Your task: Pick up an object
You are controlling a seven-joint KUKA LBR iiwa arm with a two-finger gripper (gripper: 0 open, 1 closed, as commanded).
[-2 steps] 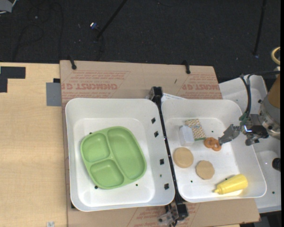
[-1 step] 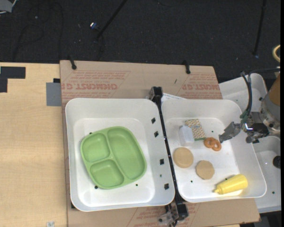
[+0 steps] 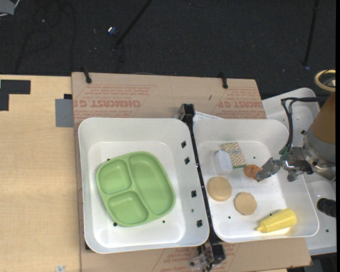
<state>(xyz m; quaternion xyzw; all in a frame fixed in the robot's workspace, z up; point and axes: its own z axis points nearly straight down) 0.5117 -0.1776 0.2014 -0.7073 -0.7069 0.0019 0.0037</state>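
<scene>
In the right bin (image 3: 272, 130) lie several small things: a patterned packet (image 3: 233, 153), a pale clear cup (image 3: 222, 162), a small orange piece (image 3: 251, 171), two tan round discs (image 3: 219, 188) (image 3: 245, 203) and a yellow bottle (image 3: 277, 221) on its side. My gripper (image 3: 266, 170) reaches in from the right, low over the bin. Its tip is right beside the orange piece, on that piece's right. I cannot make out whether it touches the piece.
The left bin (image 3: 90, 140) holds a green divided plate (image 3: 135, 187). A black clamp rail (image 3: 195, 177) runs between the two bins. Cardboard (image 3: 158, 98) lies under both, and dark cables (image 3: 287, 123) hang near the arm at the right.
</scene>
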